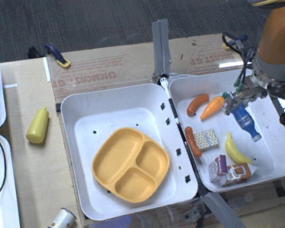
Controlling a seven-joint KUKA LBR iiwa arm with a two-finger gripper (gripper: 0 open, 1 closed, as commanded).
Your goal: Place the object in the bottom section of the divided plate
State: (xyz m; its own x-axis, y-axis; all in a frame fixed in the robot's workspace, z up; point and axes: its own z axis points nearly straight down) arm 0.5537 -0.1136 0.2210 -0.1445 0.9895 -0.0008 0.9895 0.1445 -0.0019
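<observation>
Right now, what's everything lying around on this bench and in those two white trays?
divided plate: one, yellow, left bin
sausages: two, orange-red, right bin, upper left and left edge
carrot: one, orange, right bin
bottle: one, blue, right bin, under the hand
banana: one, yellow, right bin
sponge block: one, pale patterned, right bin
carton: one, purple and orange, right bin front
squeeze bottle: one, yellow, bench left
can: one, silver, bench front left
hand: one, grey, over the right bin

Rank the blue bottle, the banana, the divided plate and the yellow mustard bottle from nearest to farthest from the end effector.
1. Blue bottle, right bin, just below the end effector.
2. Banana, right bin, lower.
3. Divided plate, left bin.
4. Yellow mustard bottle, on the bench, far left.
</observation>
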